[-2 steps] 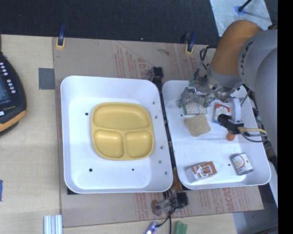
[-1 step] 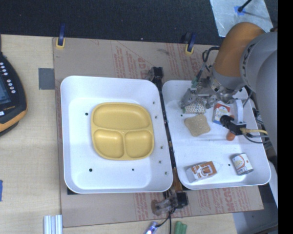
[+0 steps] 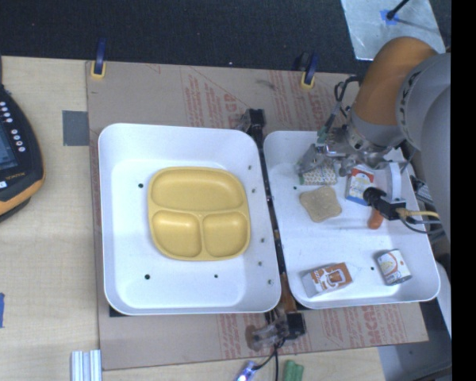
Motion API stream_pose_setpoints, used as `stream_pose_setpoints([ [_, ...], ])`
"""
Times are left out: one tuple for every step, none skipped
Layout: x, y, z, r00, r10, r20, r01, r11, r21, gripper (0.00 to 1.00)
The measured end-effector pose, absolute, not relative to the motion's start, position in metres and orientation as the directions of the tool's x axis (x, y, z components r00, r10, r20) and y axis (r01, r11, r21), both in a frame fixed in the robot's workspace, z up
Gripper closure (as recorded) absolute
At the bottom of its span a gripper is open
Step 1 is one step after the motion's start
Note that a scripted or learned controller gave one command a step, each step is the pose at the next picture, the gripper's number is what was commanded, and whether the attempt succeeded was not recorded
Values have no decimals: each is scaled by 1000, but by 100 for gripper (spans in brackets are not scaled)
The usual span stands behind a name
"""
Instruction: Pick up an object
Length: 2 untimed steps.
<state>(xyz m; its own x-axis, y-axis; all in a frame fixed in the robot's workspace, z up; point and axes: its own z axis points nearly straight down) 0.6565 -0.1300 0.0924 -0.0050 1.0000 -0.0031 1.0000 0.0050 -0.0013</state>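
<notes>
At the eleven o'clock corner of the right bin (image 3: 354,244), the gripper (image 3: 327,155) is hanging low over the white floor. Whether it is released or clenched cannot be told from this slanted view, so no hold on anything can be claimed. It is probably sitting there because the likeliest things to pick are lying close by. A tan spongy slab (image 3: 320,204) is resting flat just at the gripper's six o'clock, and a small white, blue and red packet (image 3: 357,187) is lying near its four o'clock. An orange stick-like thing (image 3: 374,220) is lying just beyond that packet, partly blurred. The arm (image 3: 397,74) is reaching in from three o'clock, its orange band arching over the bin's far edge. Well apart from the gripper, a brown packet (image 3: 327,278) is lying at the bin's seven o'clock and a small can (image 3: 393,267) is lying on its side at five o'clock. The left bin (image 3: 127,181) is holding a yellow divided plate (image 3: 198,213), centred and flat, which looks too broad for an easy pick.
</notes>
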Motion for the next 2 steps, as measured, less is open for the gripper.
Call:
stream_pose_setpoints([
  [656,-130,92,-5,1000,-3,1000,5,-2,0],
  [656,-129,92,-6,1000,-3,1000,5,-2,0],
])
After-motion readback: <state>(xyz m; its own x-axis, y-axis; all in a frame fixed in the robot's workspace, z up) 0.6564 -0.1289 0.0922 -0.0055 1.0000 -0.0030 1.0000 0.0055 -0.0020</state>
